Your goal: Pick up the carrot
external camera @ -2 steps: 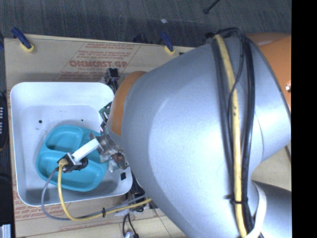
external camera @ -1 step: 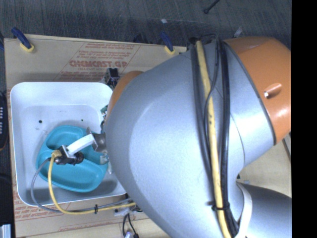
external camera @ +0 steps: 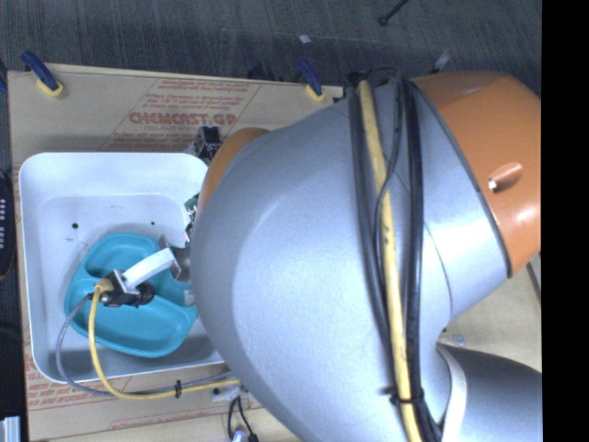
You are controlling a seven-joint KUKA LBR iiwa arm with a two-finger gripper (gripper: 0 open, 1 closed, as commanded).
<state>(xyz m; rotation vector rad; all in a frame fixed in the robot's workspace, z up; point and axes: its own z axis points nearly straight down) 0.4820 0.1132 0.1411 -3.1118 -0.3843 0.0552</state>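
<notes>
At left on the counter (external camera: 138, 109), white bin (external camera: 41, 210) holding a blue dish (external camera: 138, 330). Rightward, covering much else, grey arm (external camera: 304, 274) with orange band (external camera: 497, 173). Cannot tell tool's state or carrot's place.

Where the carrot lies, and its pose, cannot be told; the grey arm (external camera: 304, 274) covers much.

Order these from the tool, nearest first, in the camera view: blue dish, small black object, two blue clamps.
1. Blue dish, left bin, next to the tool.
2. Small black object, behind that bin.
3. Left clamp and middle clamp, far edge: too close to call.
</notes>
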